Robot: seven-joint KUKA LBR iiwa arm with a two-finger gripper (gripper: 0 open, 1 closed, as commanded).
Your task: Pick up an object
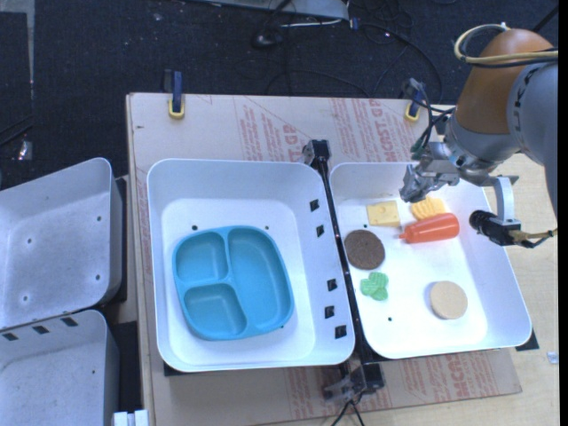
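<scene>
The gripper (415, 187) hung in the upper part of the right bin (506, 282), right of the frame's centre, and from this slanted view I could not tell whether it was open or shut, nor whether anything sat within it. Just below it and to the left lay a pale yellow cheese wedge (384, 213); just below and to the right lay a yellow ridged piece (429, 208), touching or nearly touching an orange carrot (431, 229). The carrot's long axis ran roughly left to right across the frame, tilted slightly up toward the right. Judging by position, the cheese wedge and the ridged piece were the nearest candidates for a short descent. Farther toward the lower frame sat a brown round patty (364, 249), a green leafy piece (375, 285) and a tan round disc (448, 299), well apart from the gripper. The left bin (169, 193) held a blue divided plate (232, 281).
</scene>
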